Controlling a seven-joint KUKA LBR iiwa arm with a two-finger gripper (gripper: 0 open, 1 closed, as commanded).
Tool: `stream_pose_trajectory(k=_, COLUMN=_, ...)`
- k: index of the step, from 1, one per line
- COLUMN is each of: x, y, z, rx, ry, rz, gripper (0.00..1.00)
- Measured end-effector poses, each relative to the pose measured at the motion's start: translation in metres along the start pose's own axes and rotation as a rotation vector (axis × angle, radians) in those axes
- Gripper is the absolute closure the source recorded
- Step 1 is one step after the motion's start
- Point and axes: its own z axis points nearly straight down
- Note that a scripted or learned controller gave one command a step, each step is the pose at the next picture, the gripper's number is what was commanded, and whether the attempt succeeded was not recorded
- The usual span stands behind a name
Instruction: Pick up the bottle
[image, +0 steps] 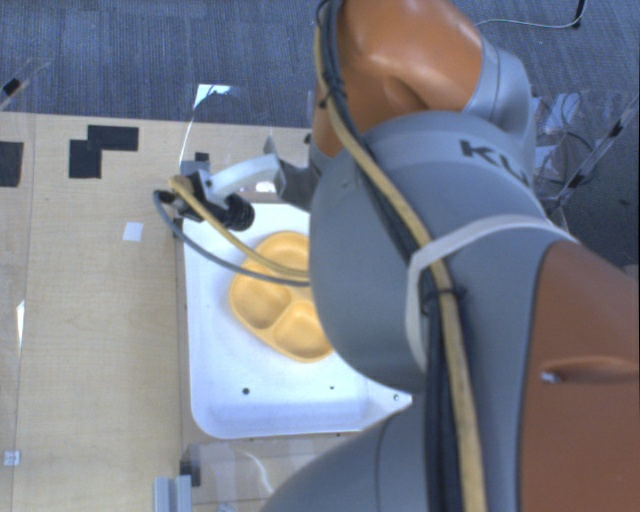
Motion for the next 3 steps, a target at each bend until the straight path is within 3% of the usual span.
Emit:
stream_pose_trajectory(k=1, x=-0.022, y=0.081, z=-0.07, rx=-0.006, ry=-0.003, rz=-0.044, gripper=1.0)
stream_pose_trajectory(k=2, x=0.044, y=0.062, z=-0.069, rx=-0.006, ry=-0.005, rz=-0.012, gripper=1.0)
stream_pose_trajectory(k=3, x=0.072, y=0.134, z=-0.064, rx=-0.004, ry=-0.008, rz=-0.145, gripper=1.0)
